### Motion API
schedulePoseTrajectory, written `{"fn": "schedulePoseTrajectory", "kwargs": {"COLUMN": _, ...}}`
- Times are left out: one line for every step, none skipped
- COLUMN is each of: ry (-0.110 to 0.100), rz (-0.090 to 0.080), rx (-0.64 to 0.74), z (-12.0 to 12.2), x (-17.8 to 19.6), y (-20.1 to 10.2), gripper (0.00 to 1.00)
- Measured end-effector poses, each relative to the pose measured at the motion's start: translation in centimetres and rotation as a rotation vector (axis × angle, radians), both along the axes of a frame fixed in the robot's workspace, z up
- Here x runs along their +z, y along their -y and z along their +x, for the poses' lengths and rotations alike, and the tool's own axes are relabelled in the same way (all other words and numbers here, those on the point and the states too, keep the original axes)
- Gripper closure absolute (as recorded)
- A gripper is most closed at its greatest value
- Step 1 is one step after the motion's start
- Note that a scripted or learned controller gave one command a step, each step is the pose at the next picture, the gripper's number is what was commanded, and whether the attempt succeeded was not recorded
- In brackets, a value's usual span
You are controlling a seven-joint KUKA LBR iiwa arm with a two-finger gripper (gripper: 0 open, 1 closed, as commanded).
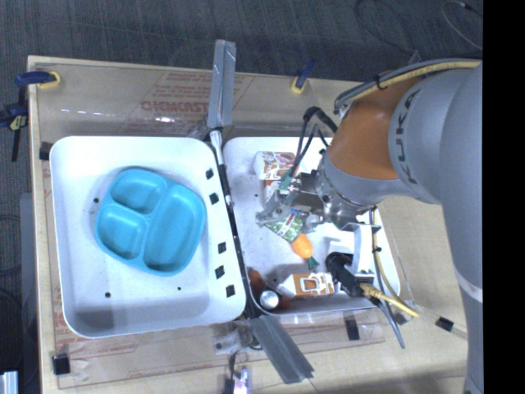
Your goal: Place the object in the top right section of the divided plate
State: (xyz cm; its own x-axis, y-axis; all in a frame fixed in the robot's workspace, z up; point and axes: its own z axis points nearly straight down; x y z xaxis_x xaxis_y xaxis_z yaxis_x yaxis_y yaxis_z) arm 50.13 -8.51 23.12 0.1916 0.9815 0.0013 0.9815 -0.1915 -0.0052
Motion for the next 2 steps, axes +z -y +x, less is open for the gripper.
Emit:
{"fn": "schedulePoseTrajectory", "kwargs": {"ry": 0.000, "rz": -0.001, "rx": 0.113, "z": 3.4, "x": -2.3, "y": -7.2, "gripper": 1.00}}
{"fn": "schedulePoseTrajectory", "kwargs": {"ry": -0.001, "rz": -0.002, "rx": 0.049, "z": 9.0, "x": -4.1, "y": -10.0, "gripper": 1.00}}
